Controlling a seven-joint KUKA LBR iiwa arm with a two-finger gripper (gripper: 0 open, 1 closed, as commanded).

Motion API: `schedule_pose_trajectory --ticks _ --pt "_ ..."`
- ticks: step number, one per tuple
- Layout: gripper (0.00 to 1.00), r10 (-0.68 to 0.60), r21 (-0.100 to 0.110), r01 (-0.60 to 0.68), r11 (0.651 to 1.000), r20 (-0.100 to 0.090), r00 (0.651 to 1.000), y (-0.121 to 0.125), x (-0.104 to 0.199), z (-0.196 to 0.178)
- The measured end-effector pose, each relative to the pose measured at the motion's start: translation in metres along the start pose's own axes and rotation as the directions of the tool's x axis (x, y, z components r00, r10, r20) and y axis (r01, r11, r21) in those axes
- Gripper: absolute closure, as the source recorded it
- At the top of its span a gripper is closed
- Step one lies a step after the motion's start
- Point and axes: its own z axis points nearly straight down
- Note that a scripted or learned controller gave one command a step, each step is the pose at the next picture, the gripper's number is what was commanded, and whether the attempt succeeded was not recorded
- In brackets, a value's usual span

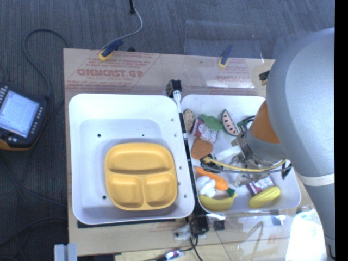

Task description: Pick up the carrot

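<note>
The carrot [213, 178] is a small orange piece with a green tip, lying near the front left of the right bin [187, 103], just above a banana. My gripper [232, 157] hangs low over the middle of that bin, a little up and to the right of the carrot. The grey arm and its orange band [266, 126] hide much of the bin's right side. A yellow cable loops under the wrist, across the toys.
Toy foods crowd the right bin: a watermelon slice [229, 122], a brown-orange piece [202, 148], a banana [217, 203], a yellow lemon-like piece [265, 196] and a white item [206, 188]. The left bin [81, 113] holds a yellow divided tray [141, 175]. A handheld screen [19, 116] lies on the floor.
</note>
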Motion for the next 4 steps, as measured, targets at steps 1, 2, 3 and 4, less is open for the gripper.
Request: schedule_pose_trajectory --ticks 1,2,3,4 --pt "0.00 0.000 -0.001 0.000 1.000 0.002 1.000 0.000 0.000 0.000" --pt "0.00 -0.159 0.003 0.159 0.987 -0.012 0.987 -0.006 -0.016 0.010" --pt "1.00 -0.157 0.003 0.157 0.988 -0.008 0.988 -0.005 -0.018 0.000" --pt "1.00 -0.378 0.003 0.378 0.926 -0.001 0.926 -0.006 -0.021 -0.071"
